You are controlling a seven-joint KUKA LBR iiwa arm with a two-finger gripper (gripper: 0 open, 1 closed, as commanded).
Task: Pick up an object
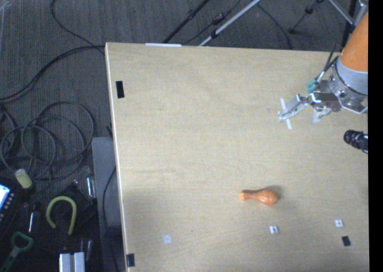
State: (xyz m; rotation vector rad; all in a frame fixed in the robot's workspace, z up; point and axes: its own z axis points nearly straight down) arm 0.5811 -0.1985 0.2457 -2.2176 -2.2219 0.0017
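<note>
My hand (291,113) hovers over the table (191,121) at the far right, grasping nothing; I cannot tell its spread. The gourd (260,196), orange and pear-shaped, lies flat nearer and slightly left, well apart. In my judgement, I should centre above its bulb, align across the narrow axis, then descend.

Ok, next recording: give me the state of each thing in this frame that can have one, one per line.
pincer: near the bench's right edge, pointing left, nothing seen between its fingers; open or shut too small to tell.
orange object: lying on its side on the bench, narrow end pointing left, untouched and well apart from the pincer.
arm: reaching in from the right, orange band showing.
</note>
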